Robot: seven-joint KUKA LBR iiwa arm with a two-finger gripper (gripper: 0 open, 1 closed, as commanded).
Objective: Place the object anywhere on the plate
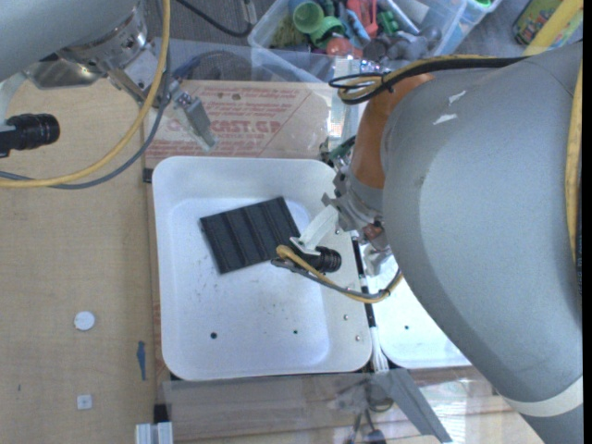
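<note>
A dark grey ribbed plate [248, 234] lies flat and slightly turned in the upper middle of the left white bin [165, 276]. My gripper [359, 246] hangs over the rim between the two bins, just right of the plate's right edge. The bulky grey arm [481, 202] with its orange band [375, 146] covers most of it. No loose object can be made out at the gripper or on the plate.
The arm hides most of the right bin [412, 336]. A few small dark specks [214, 335] dot the left bin's floor. Behind the bins are a cardboard sheet [245, 123] and a clear tub of colourful toys [370, 12].
</note>
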